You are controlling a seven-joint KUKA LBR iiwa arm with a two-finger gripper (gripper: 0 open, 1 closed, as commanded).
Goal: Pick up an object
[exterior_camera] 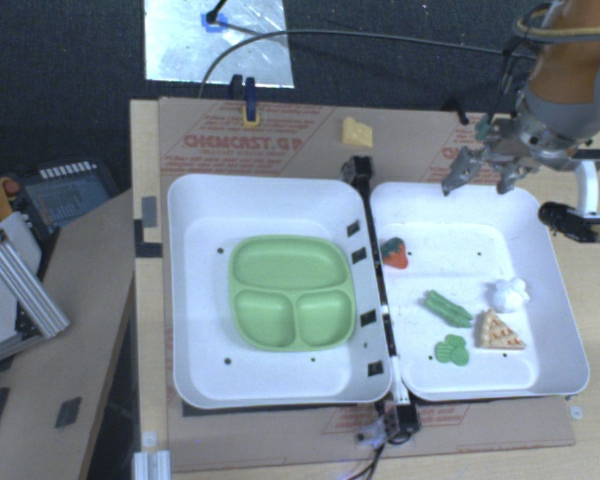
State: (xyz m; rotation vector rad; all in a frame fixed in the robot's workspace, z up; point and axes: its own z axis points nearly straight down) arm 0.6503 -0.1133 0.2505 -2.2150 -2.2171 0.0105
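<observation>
Jaws [488, 175] of the grey arm hang open above the far rim of the right bin [555, 268], two dark fingers [458, 174] spread apart with nothing between them. The orange band sits above the wrist near the far right corner of the worktop [150, 368].

Five small toy foods lie on the floor of the right bin. A red strawberry [395, 253] with a green top lies close to the bin's left wall, toward the middle of the worktop. A green bean pod [447, 307] lies aslant near the bin's centre. A green broccoli piece [452, 350] sits just nearside of the pod, toward the near edge. A pizza slice [499, 331], orange with a pale crust, lies to the right of the broccoli, and a white lumpy piece [508, 293] sits just beyond the slice, nearly touching it. All five lie well apart from the jaws.

The left bin [195, 218] holds a pale green divided plate [289, 291] with one wide compartment on the far side and two smaller ones on the near side; it lies flat near the bin's centre.

Black clips run along the seam where the two bins meet. A yellow block [357, 131] lies on the brown board beyond the bins, near the far edge. A blue and yellow clamp [248, 100] stands at the far edge, left of the block.
</observation>
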